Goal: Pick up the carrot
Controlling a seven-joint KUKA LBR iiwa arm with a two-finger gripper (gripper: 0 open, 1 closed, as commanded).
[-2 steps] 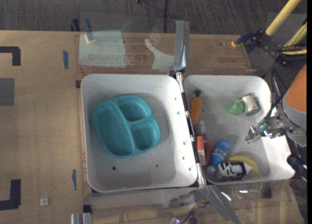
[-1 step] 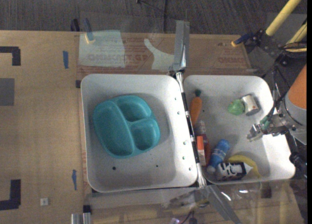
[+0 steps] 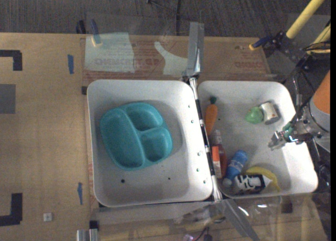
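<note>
So the carrot [image 3: 210, 118] is lying in the right-hand bin [image 3: 294, 179], pressed right up along that bin's left wall, green top pointing toward the far edge and the orange tip pointing back toward the near one. Just past its tip, along the same wall, there's a reddish bottle-ish thing [image 3: 217, 156], and next to that a blue bottle [image 3: 235, 164] and a banana [image 3: 262, 174]. A green and silver object [image 3: 262, 113] sits well apart, toward the bin's far right corner.

The pincer [image 3: 283, 138] hangs over the right side of the same bin, well away from the carrot, with nothing in it. Honestly can't tell whether it's spread or closed, it's too small and cluttered at this angle.

My guess is the carrot is a light, stiff plastic toy, probably a bit slick and prone to rolling. I'd grab across the thick middle, but the wall crowds one side, so one finger has barely any room.
</note>
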